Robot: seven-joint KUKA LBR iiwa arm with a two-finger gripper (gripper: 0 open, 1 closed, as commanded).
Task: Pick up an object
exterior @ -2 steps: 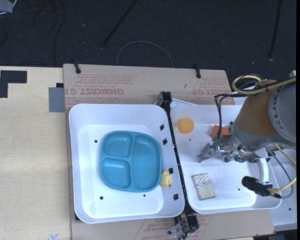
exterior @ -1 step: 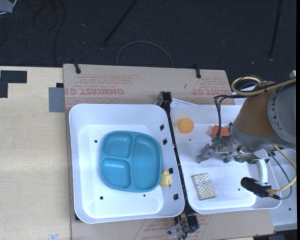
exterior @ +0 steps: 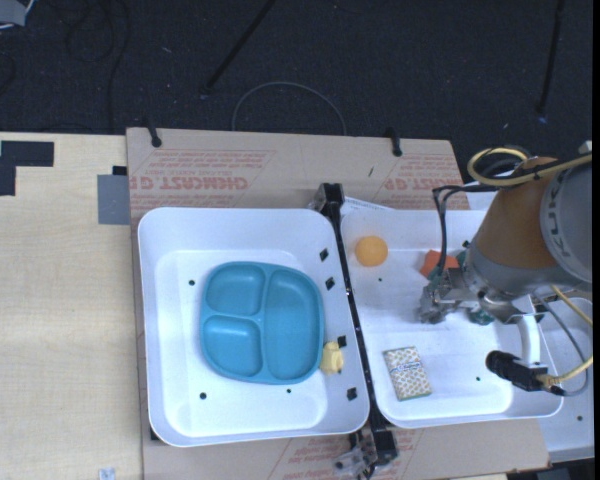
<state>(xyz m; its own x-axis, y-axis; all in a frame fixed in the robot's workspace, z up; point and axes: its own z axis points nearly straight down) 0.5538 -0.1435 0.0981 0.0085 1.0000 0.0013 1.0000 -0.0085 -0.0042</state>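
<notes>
Gripper (exterior: 435, 306) low in right bin (exterior: 450, 408) near orange ball (exterior: 371, 251); finger state unclear.

Upside-down red print on the cardboard sheet (exterior: 280, 173) under the bins — seemingly "CHEMCAST GP" — otherwise nothing legible.

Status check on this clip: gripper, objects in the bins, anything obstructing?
Gripper low in right bin, grasp unconfirmed. Orange ball, patterned packet, small orange piece loose nearby. Blue divided plate in left bin. No obstruction seen.
</notes>
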